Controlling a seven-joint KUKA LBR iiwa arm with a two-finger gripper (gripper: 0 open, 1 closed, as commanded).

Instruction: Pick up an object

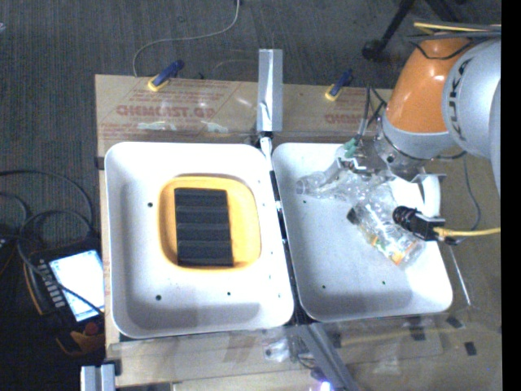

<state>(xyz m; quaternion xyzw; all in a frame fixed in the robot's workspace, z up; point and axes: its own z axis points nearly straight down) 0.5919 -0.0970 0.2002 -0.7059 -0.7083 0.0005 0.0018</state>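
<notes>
Where the arm (444, 88) overhangs the right bin's (326, 275) far edge, clear plastic packaging (378, 206) lies; hand state cannot be told; writing unreadable.

Overhead light, even, fairly bright on both white bins (195, 157); floor (65, 31) dim by comparison. Soft shadows inside bin walls, esp. lower edges. Glare on clear plastic wrap (358, 187) in right bin. Img slightly soft/grainy overall; arm (456, 80) near cam, mildly out of focus.
</notes>
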